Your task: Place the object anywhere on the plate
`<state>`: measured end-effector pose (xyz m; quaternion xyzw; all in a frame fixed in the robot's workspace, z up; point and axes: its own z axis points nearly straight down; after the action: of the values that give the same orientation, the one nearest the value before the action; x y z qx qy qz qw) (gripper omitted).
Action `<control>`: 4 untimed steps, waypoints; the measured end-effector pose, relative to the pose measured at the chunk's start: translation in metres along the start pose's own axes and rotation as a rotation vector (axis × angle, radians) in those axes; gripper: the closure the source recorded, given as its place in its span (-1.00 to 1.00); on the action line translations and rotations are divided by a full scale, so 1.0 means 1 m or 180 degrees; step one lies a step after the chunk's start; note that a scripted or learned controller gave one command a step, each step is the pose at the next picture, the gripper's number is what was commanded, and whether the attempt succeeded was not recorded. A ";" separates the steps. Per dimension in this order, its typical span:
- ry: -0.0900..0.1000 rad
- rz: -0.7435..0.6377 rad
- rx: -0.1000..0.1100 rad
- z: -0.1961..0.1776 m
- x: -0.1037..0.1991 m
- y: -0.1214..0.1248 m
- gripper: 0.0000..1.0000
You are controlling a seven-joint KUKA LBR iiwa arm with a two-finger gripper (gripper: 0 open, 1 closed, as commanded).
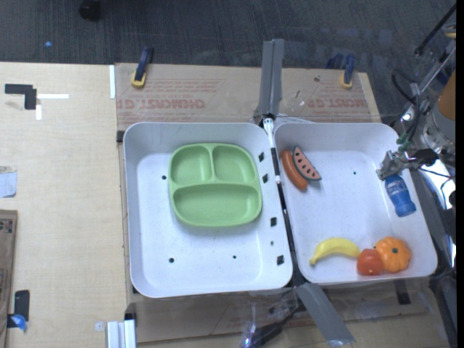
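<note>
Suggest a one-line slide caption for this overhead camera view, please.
Green plate in the left bin; toy food in the right bin, the tool at its far-right edge.

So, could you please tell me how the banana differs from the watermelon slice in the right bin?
The banana is plain yellow; the watermelon slice is red with dark seeds. The banana lies near the bin's front edge, the watermelon slice toward the back left, beside a hot dog. Both are curved toy foods.

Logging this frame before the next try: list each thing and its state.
Plate: in left bin, bare.
Hot dog: right bin, beside watermelon slice.
Banana: lying in right bin.
Tomato: touching orange.
Blue bottle: lying by right wall.
Gripper: above bottle.
</note>
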<state>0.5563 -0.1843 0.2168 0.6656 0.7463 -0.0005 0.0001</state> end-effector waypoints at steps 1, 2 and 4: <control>0.0000 -0.0163 0.0006 0.028 0.066 0.017 1.00; -0.0003 -0.0563 0.0000 -0.001 0.117 0.049 1.00; -0.0001 -0.1334 0.0005 0.026 0.249 0.054 1.00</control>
<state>0.5819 0.0689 0.1908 0.4958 0.8685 -0.0011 -0.0005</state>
